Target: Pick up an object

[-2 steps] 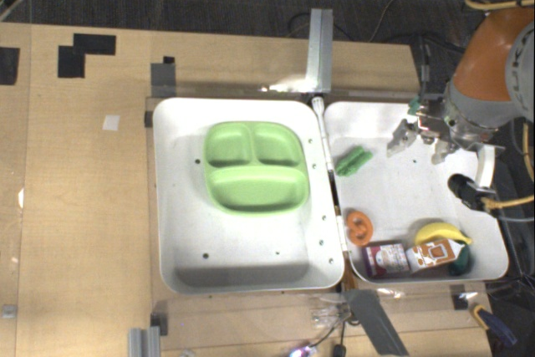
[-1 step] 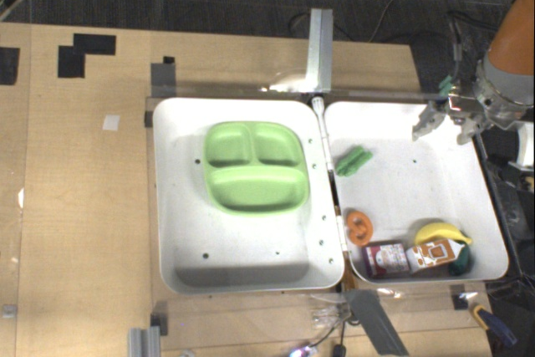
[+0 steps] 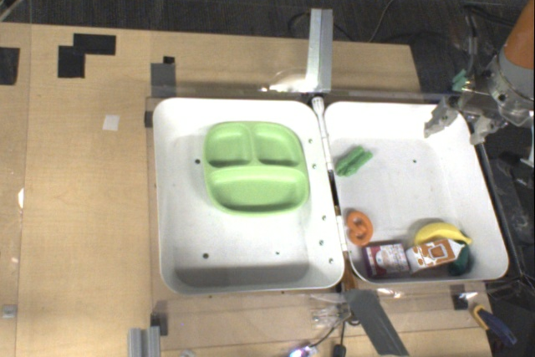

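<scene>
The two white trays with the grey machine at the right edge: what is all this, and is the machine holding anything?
One camera looks down at a slant on a wooden bench. The grey machine is a robot arm with an orange band, reaching in from the right; its gripper hangs over the right bin's far corner, and nothing shows between its fingers. The left bin holds a green divided plate. The right bin holds a green piece, an orange pretzel-like toy, a banana and a small carton.
</scene>
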Action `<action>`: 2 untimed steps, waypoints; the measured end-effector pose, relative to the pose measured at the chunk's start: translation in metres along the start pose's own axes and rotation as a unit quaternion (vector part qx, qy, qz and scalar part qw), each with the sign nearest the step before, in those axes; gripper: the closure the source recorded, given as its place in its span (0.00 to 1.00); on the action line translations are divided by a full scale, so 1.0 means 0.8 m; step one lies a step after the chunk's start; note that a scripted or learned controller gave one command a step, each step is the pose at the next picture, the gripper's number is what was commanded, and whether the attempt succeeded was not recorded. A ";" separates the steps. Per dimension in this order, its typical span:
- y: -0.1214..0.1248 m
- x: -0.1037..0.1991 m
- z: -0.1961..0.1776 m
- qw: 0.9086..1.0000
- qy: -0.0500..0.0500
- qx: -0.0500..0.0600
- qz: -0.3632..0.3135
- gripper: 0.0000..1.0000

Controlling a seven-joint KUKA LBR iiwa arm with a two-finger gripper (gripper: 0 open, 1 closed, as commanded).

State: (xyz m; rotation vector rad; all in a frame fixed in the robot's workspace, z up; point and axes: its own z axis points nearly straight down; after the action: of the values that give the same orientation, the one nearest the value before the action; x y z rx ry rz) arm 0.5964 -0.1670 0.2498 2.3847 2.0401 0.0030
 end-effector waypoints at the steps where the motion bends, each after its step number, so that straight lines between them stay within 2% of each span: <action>1: -0.045 0.043 0.195 0.990 0.001 0.001 0.141 0.00; 2: -0.022 -0.012 0.104 0.989 0.000 0.001 0.146 0.00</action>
State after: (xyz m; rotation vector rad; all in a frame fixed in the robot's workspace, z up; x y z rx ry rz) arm 0.5780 -0.1737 0.1663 2.6576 1.6715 0.0027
